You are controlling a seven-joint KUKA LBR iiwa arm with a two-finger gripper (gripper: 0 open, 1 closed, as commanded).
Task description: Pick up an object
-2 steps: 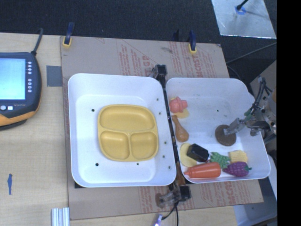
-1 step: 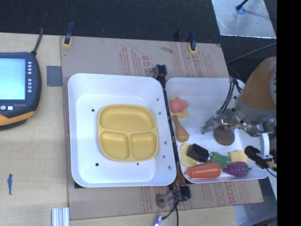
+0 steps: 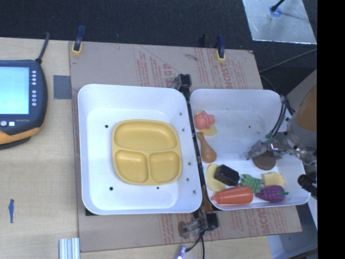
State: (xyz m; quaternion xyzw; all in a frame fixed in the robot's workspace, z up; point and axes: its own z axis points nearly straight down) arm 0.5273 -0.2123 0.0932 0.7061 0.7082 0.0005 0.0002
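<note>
One claw (image 3: pixel 262 151) hangs low in the right bin (image 3: pixel 237 99), just above a brown disc (image 3: pixel 264 162); its grip cannot be told. Nearby lie a carrot (image 3: pixel 234 196), grapes (image 3: pixel 271 193) and a black block (image 3: pixel 226 174). The left bin (image 3: pixel 91 144) holds a yellow tray (image 3: pixel 146 151).

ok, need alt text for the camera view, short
A grey arm's gripper reaches from the right into the right bin, above a brown disc, with toy food along the bin's left and front edges: carrot, grapes, drumstick. The left bin holds a yellow divided plate.
</note>
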